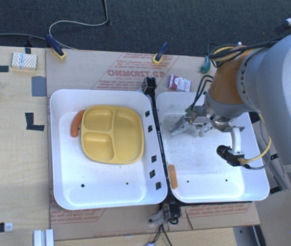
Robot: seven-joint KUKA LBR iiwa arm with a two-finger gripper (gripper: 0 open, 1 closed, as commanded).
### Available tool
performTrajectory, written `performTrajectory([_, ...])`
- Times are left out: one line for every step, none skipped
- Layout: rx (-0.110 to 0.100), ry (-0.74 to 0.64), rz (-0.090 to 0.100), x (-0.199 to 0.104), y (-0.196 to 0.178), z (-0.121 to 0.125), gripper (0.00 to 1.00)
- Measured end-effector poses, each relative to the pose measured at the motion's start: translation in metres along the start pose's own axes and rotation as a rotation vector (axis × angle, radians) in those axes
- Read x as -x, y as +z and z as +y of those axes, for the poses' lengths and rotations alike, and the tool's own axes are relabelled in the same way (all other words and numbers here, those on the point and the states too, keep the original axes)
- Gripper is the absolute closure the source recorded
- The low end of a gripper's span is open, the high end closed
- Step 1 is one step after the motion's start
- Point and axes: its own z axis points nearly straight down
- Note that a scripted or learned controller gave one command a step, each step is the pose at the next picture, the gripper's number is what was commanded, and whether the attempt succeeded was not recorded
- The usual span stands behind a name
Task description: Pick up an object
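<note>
The arm reaches in from the right and bends down over the right bin [248,188]. Its pincer [182,125] points to the left, low above the bin floor near the middle divider. The two thin fingers [177,129] stand a little apart, and I see nothing between them. In the left bin [63,188] lies a yellow divided plate [112,134], and an orange sausage-shaped object [76,123] lies touching its left edge. A small orange piece [172,176] lies in the right bin, close to the divider, below the pincer and apart from it. On the surface behind the bins sits a small red and white packet [178,83].
</note>
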Motion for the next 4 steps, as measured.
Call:
performTrajectory([0.003,0.001,0.001,0.000,0.028,0.050,0.00])
performTrajectory([0.003,0.000,-0.002,0.001,0.018,0.050,1.00])
performTrajectory([0.001,0.001,0.002,-0.053,-0.071,0.004,1.00])
performTrajectory([0.000,0.001,0.001,-0.053,-0.071,0.004,0.00])
